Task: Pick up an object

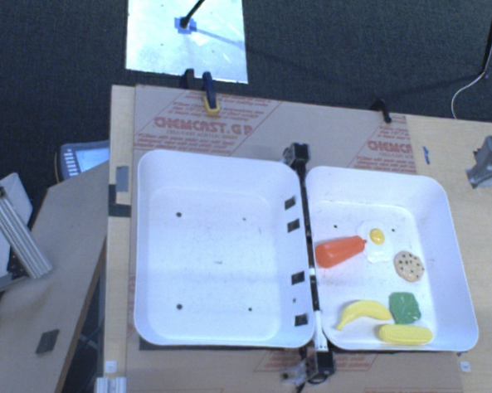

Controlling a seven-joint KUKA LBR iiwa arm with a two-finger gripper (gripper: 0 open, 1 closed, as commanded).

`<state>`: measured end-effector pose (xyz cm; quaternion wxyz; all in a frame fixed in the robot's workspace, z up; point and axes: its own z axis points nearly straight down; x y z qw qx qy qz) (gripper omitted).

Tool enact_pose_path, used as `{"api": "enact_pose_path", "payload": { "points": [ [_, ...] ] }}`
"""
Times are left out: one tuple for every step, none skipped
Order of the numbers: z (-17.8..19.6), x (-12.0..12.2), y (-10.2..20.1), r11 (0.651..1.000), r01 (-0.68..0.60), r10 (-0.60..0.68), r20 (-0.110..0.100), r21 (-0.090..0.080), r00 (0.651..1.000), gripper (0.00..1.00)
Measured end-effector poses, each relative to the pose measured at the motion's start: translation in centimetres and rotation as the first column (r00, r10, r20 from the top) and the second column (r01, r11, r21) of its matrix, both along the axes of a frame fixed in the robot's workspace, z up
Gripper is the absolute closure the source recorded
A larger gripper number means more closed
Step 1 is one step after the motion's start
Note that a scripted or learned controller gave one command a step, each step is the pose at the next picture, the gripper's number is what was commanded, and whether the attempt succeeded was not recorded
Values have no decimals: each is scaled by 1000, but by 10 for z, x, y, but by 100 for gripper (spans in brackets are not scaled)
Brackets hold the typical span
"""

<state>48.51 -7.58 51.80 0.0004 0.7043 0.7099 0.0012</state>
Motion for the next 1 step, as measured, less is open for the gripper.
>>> {"api": "enact_pose_path", "payload": {
  "points": [
    [-71,2,58,1000,-2,2,-5,0,1000,100]
  ]
}}
